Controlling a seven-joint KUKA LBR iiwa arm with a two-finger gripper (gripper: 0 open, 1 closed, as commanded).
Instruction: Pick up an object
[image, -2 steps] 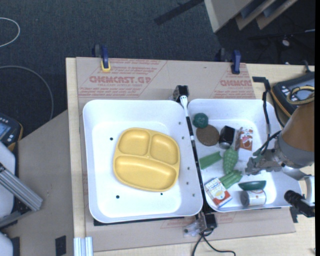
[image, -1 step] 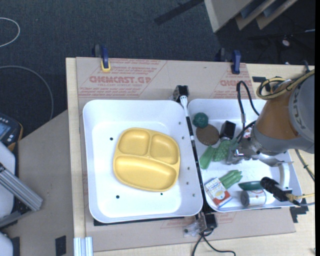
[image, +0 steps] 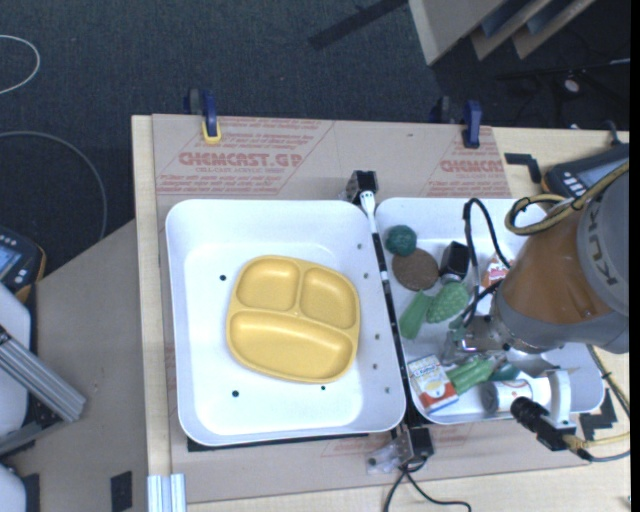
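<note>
The right bin (image: 420, 212) holds a heap of small items. A teal ball (image: 401, 239) lies at its far side, with a brown disc (image: 414, 270) just in front of it. Two bumpy green pieces (image: 436, 306) sit in the middle. A small white carton with red print (image: 431, 382) rests at the near edge beside a long green item (image: 470, 375). My gripper (image: 463, 345) hangs low inside this bin, just above the long green item and right of the bumpy green pieces. The arm's bulk hides the right part of the bin.
The left bin (image: 200, 330) carries a yellow divided plate (image: 293, 317) at its centre. A black object (image: 455, 260) sits near the cable loop in the right bin. Clamps (image: 209, 115) hold the cardboard backing at the far edge.
</note>
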